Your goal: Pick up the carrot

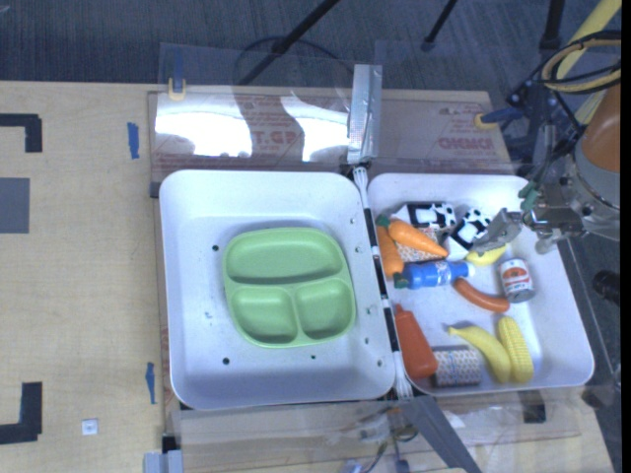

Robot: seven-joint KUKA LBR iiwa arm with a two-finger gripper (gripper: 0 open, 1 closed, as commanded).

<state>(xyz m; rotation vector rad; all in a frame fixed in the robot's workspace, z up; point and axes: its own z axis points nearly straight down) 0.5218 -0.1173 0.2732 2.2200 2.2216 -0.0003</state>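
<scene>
1. A pale wooden bench (69, 264) carries two shallow white bins; blue carpet lies beyond, with dark stand legs.
2. The left bin (187, 215) holds a matte green compartment tray (289, 286).
3. The right bin (572, 348) holds glossy toy food: the carrot (415, 237), tapered orange with a green top, lies at its upper left, above a blue bottle (431, 276); a banana (480, 346) and corn (517, 348) lie lower.
4. A small can (516, 279) bears an unreadable label.
5. The gripper (505, 227) hovers right of the carrot; how far open it is, I cannot tell.

Carrot (416, 236) lies in the right bin (577, 348), tool (508, 227) nearby.
</scene>
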